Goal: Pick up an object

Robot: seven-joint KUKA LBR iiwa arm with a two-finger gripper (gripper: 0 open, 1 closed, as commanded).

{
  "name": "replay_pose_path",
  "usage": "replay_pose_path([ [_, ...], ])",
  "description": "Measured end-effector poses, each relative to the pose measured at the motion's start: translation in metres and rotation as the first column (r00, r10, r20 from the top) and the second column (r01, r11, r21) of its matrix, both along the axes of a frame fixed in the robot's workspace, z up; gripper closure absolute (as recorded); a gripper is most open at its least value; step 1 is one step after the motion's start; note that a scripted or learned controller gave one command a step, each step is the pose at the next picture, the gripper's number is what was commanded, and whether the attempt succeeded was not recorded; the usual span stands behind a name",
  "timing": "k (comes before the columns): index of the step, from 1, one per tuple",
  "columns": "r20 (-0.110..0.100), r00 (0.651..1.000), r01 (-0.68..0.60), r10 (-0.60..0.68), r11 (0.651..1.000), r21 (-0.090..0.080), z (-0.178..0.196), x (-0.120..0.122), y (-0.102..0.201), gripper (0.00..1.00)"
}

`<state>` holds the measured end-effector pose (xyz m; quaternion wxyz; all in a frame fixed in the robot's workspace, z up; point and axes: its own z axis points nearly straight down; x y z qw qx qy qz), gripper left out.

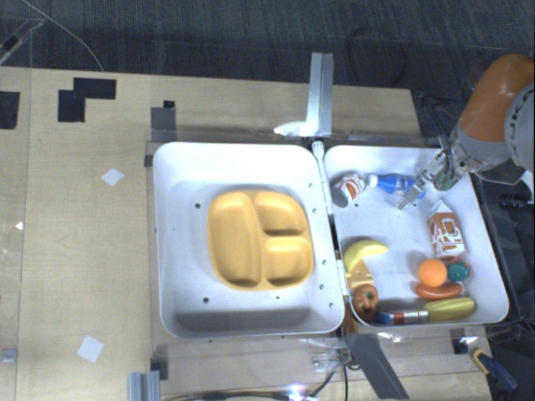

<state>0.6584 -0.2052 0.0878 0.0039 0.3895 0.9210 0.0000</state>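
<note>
over the right bin (489,257), the pincer (436,176) hangs by a red-and-white carton (445,234) with unreadable print, its opening impossible to tell.

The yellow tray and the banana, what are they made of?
The yellow tray looks like hard moulded plastic: smooth, matte, with three pressed compartments and rounded edges. The banana is probably a plastic toy, judging by its even yellow colour and smooth skin, though a real one cannot be ruled out.
</note>
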Motion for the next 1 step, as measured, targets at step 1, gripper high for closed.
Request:
replay_pose_path([
  [1,0.008,1.0,-0.009,0.009,1.0,-0.003,0.0136,0.0029,0.0014,1.0],
])
